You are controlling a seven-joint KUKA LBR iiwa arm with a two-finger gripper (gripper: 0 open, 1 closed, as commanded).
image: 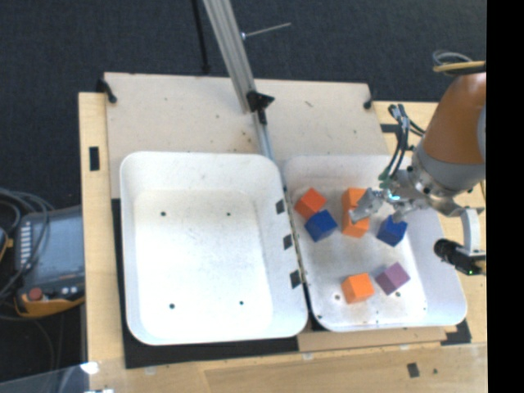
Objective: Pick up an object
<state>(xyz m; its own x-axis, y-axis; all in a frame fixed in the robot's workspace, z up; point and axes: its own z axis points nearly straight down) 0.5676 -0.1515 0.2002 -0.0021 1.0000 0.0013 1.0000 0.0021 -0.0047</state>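
Note:
The right bin (442, 301) holds several cubes. An orange cube (309, 202) and a blue cube (321, 224) sit touching near its left wall. An orange block (354, 213) stands mid-bin, with a second blue cube (392, 232) to its right. Nearer the front lie another orange cube (358, 287) and a purple cube (394, 277). My gripper (383, 210) hangs low over the bin between the orange block and the second blue cube. It is open, one finger close beside the orange block, and nothing is held.
The left bin (135, 219) lies beside the right one, their walls meeting at mid-bench. A slanted aluminium post (233, 51) rises from behind the bins. The arm's orange band (458, 121) and cables hang over the right bin's far right corner.

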